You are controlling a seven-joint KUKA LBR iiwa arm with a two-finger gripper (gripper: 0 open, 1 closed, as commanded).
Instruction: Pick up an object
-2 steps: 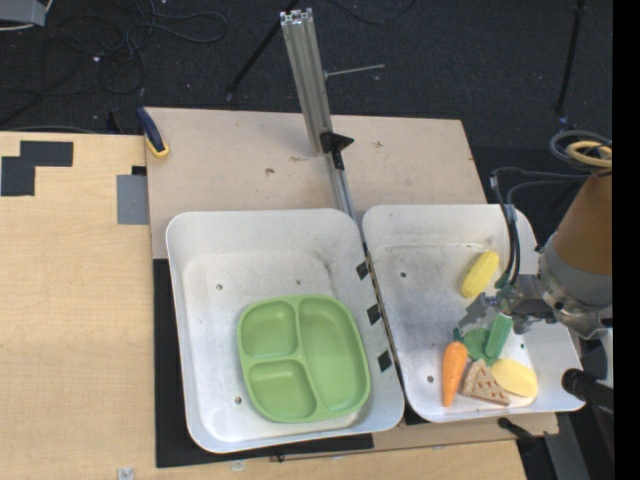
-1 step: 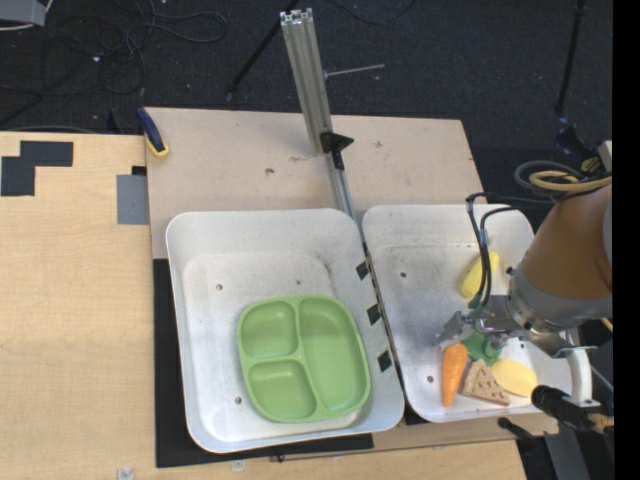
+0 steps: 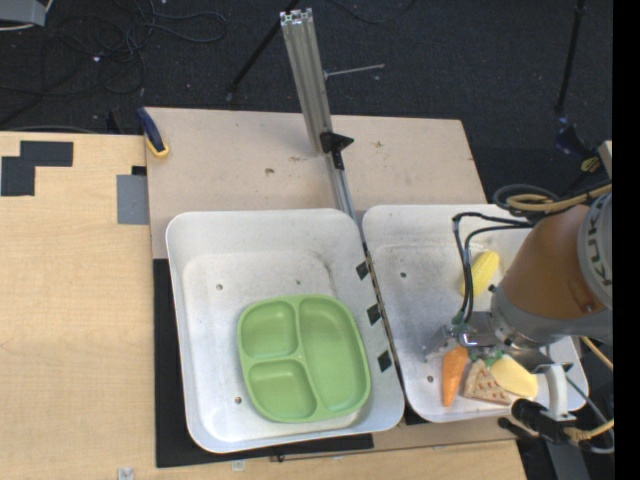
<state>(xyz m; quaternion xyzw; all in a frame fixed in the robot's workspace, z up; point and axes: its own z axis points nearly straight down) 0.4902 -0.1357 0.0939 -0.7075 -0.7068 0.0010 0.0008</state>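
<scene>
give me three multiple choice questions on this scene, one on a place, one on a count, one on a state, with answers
1. Where does the green tray lie?
A. in the left bin
B. in the right bin
C. on the wooden bench outside both bins

2. How many compartments does the green tray have?
A. two
B. three
C. five

3. How does the carrot lie?
A. upright on its tip
B. flat on the floor of the right bin
C. inside a compartment of the tray

Answers:
1. A: the green tray rests on the floor of the left bin.
2. B: two compartments lie side by side at its far end and one at its near end.
3. B: the carrot lies flat in the right bin, beside a toast slice and just below the arm's wrist.
</scene>
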